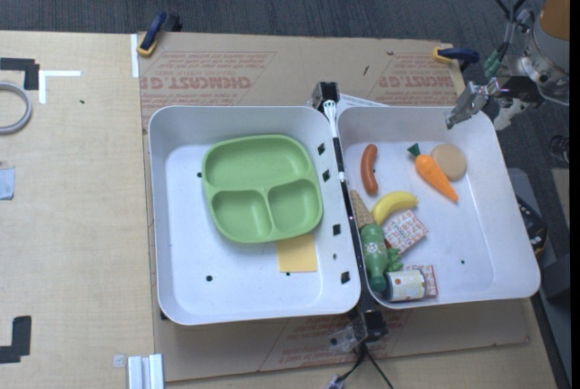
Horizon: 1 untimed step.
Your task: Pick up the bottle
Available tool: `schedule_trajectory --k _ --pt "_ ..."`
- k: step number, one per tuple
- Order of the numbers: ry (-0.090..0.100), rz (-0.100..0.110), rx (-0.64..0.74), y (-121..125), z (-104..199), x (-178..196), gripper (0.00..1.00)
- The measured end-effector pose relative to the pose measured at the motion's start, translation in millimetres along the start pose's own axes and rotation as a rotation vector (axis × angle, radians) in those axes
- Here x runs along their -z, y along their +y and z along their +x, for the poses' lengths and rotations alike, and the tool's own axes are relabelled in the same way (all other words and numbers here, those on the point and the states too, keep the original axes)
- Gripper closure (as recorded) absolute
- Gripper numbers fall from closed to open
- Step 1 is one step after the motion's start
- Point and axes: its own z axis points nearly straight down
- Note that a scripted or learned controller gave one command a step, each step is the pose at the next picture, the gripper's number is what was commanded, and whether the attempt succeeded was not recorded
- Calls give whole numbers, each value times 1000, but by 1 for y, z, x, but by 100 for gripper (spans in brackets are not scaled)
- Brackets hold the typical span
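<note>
The left bin [181,224] is holding a green divided plate [263,188], lying toward the bin's far half, with a yellow flat slice [298,256] lying just beside the plate's near edge, partly tucked under it.

The right bin [489,238] is carrying the rest. A red sausage [368,168] is lying toward the far left of this bin. A cone-shaped piece [361,209] is sitting against the left wall. The bottle [373,249], green, is lying along the left wall near the bin's near-left corner, touching the cone-shaped piece at its far end. A yellow banana [393,205] is lying just beside the bottle's far end, and a patterned packet [404,231] is touching the banana's near side. A small carton [410,283] is resting at the near edge, just beside the bottle's near end. A carrot [435,176] and a tan round piece [449,161] are lying together toward the far right.

The gripper [471,106] is hovering over the far-right corner of the right bin, above the rim. Its fingers are showing slightly apart, with nothing between them. The bottle is lying well apart from the gripper, diagonally across the bin.
</note>
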Motion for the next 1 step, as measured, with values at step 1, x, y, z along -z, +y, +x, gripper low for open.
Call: schedule_trajectory --k 1 --pt "-1 -1 2 0 0 10 100"
